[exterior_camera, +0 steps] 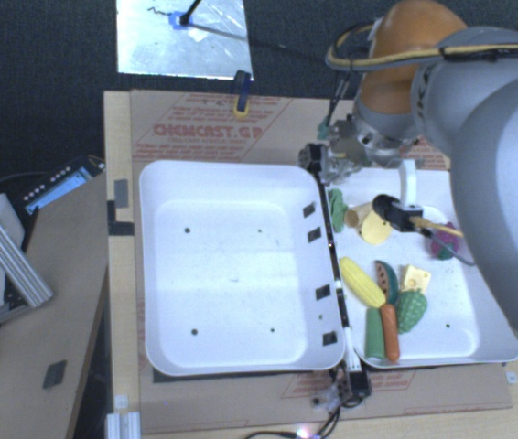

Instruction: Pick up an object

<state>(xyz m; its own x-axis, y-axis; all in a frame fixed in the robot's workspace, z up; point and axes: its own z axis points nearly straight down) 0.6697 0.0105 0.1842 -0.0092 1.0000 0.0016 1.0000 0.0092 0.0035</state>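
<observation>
The right bin (456, 337) holds several toy foods. A green pod (337, 207) and a pale yellow round piece (375, 230) lie near its back left corner. Further forward are a yellow corn cob (361, 282), a cheese wedge (414, 277), a bumpy green piece (411, 310), an orange carrot (390, 329) and a green cucumber (373, 333). A purple item (442, 243) lies at the right. My gripper (334, 166) hangs over the bin's back left corner, just behind the green pod. I see nothing held in it.
The left bin (232, 273) sits beside the right one, their rims meeting along a line of black clips (323, 291). The big grey arm covers the right bin's right side. A shiny foil sheet (181, 26) lies behind the bench.
</observation>
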